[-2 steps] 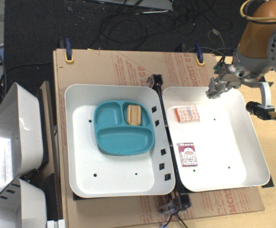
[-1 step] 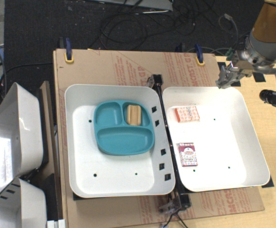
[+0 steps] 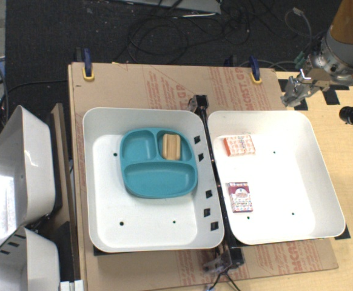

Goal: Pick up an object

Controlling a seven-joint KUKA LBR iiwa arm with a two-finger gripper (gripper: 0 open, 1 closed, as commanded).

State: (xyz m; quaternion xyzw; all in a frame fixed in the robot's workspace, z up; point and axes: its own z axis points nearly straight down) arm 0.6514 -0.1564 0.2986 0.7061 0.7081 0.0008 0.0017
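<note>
The right bin (image 3: 298,180) holds two small packets: a pale pink one (image 3: 239,145) near its far left corner and a darker red-and-white one (image 3: 240,197) lower down by its left wall. In the left bin (image 3: 104,180) lies a teal divided plate (image 3: 155,168) with a tan wooden block (image 3: 171,147) in its upper right compartment. My gripper (image 3: 295,93) hangs at the top right, above the bench just beyond the right bin's far edge, well apart from every object. The orange band of the arm shows above it.
The two bins rest on a brown cardboard-covered board (image 3: 164,83) held by clamps (image 3: 88,65) at its far edge. White containers (image 3: 19,174) stand off the bench on the left. Cables lie on the dark floor behind.
</note>
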